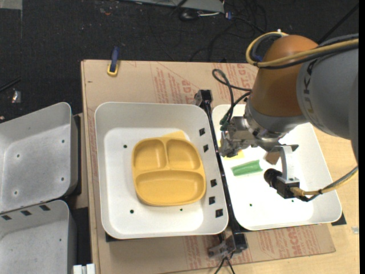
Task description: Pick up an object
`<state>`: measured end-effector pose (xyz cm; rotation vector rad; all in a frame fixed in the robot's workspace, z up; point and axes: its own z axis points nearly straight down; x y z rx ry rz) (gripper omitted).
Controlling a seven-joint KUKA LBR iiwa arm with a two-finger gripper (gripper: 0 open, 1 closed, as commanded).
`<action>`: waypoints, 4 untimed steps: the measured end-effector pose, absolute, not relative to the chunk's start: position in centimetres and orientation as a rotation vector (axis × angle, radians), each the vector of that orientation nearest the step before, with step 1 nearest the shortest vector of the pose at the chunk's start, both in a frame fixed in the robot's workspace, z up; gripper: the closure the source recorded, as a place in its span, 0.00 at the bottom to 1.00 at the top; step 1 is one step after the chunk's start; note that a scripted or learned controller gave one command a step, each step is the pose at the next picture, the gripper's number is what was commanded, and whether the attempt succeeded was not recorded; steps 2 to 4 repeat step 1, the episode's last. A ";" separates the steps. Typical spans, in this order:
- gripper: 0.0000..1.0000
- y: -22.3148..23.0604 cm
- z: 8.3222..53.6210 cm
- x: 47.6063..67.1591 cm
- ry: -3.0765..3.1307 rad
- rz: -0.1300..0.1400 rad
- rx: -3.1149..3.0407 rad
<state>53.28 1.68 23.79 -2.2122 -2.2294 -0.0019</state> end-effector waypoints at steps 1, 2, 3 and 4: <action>1.00 7.2 24.6 53.1 -2.231 -0.002 -2.211; 1.00 7.2 24.6 53.1 -2.231 -0.002 -2.211; 1.00 7.2 24.6 53.1 -2.231 -0.002 -2.211; 1.00 7.2 24.6 53.1 -2.231 -0.002 -2.211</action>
